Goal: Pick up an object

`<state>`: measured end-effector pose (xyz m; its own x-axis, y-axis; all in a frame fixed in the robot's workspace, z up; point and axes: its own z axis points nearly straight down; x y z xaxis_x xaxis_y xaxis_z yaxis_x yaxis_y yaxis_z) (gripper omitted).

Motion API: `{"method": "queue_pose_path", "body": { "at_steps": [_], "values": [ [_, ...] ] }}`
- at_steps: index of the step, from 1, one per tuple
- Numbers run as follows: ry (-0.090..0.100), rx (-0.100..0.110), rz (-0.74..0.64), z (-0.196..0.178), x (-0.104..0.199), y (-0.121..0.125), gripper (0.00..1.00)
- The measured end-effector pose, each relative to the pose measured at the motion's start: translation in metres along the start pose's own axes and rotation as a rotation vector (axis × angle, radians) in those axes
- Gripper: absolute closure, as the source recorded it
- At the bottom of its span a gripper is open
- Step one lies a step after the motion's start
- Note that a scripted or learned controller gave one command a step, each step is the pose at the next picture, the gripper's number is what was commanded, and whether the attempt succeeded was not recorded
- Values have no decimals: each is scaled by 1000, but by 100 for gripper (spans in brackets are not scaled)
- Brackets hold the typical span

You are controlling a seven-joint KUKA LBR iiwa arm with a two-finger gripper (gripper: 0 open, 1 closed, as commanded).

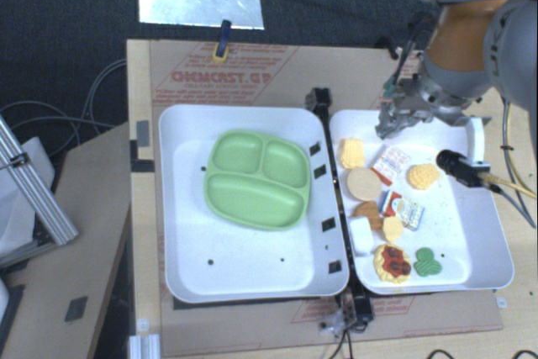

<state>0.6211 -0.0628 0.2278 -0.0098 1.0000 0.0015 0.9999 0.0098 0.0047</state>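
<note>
The gripper (392, 124) hovers at the far edge of the right bin (487, 235), just beyond the yellow block (352, 153); I cannot tell its state. Past that block lie the tan disc (364, 183), red-white packet (389, 163) and pizza slice (392, 262).

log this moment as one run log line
gripper: above right bin far edge | held: nothing seen | toy food: in right bin | green tray: left bin
</note>
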Motion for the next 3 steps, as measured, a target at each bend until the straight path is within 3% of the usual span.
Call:
{"method": "queue_pose_path", "body": {
  "at_steps": [2, 3],
  "values": [
    [-1, 0, 1, 8, 105, 41, 100],
    [1, 2, 1, -6, 150, 41, 100]
  ]
}}
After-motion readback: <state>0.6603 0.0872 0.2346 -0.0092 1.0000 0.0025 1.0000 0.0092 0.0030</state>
